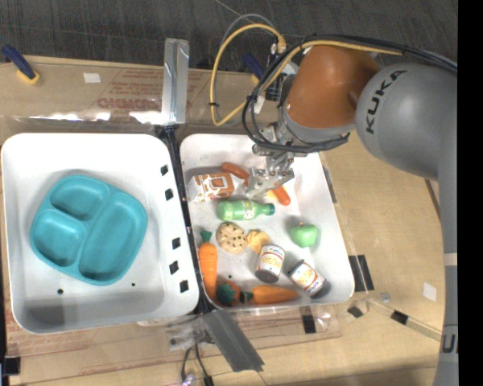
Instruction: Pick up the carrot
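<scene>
Your gripper [267, 177] hangs over the right bin's [328, 185] far half, nothing visibly held, its opening impossible to judge, while the carrot [208, 265] lies along that bin's near-left wall, probably needing a wall-parallel grasp.

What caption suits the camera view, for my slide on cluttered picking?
KUKA arm lowers its gripper into the toy-filled right bin.

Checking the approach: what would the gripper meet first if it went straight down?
Probably the small orange piece lying under the gripper on the right white bin floor, though depth is unclear.
</scene>
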You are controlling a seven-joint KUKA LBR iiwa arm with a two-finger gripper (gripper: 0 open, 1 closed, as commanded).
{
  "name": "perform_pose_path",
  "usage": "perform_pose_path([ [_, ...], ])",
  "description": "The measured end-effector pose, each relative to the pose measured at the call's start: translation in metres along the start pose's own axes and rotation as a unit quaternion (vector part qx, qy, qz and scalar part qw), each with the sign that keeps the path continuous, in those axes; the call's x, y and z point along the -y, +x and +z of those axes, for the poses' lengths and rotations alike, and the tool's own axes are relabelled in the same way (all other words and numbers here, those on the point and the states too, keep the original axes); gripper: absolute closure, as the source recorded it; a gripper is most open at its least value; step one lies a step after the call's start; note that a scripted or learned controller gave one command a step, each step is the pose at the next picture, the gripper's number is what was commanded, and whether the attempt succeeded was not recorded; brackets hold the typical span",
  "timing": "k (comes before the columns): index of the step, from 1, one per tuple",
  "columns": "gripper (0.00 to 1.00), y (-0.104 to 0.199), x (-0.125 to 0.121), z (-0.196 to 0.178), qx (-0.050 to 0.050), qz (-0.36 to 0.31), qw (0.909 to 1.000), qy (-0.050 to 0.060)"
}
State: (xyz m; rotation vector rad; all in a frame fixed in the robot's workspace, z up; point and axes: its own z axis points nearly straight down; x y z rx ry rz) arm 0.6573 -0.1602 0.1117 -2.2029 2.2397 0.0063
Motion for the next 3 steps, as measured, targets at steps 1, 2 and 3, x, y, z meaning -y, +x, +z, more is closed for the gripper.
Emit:
perform_pose_path([
  [1,1.0,0.017,0.001,-0.037,-0.001,0.039,0.9992,0.004],
  [2,1.0,0.036,0.002,-0.01,-0.001,-0.013,0.9999,0.003],
  [3,1.0,0.04,-0.009,0.017,0.0,0.175,0.9846,0.002],
])
